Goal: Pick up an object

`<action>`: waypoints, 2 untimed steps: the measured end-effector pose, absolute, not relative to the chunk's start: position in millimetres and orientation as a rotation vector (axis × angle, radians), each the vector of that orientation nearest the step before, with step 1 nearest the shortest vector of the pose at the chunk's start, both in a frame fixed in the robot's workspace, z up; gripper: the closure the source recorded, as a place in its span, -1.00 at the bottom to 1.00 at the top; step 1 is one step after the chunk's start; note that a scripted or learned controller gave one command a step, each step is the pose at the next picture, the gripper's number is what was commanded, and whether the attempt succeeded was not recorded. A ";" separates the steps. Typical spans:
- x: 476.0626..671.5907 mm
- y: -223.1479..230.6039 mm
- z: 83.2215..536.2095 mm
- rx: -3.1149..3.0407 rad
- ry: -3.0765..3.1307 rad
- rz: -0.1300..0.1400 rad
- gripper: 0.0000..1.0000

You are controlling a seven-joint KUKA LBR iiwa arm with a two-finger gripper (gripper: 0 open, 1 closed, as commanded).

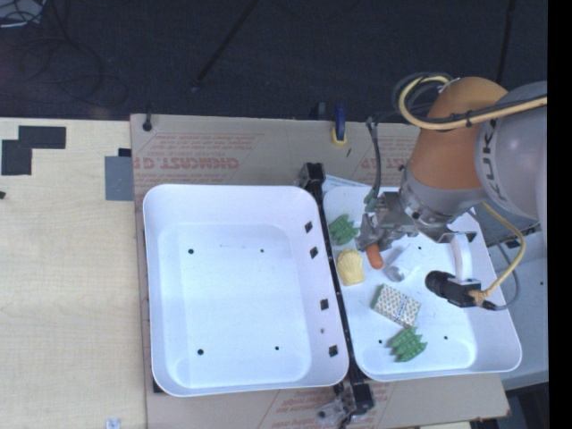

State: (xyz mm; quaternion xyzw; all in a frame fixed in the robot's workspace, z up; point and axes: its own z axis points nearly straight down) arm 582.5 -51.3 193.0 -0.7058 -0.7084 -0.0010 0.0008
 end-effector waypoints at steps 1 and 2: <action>611.0 18.5 219.9 -2.212 -2.229 -0.004 1.00; 541.2 29.5 203.7 -2.218 -2.213 0.010 1.00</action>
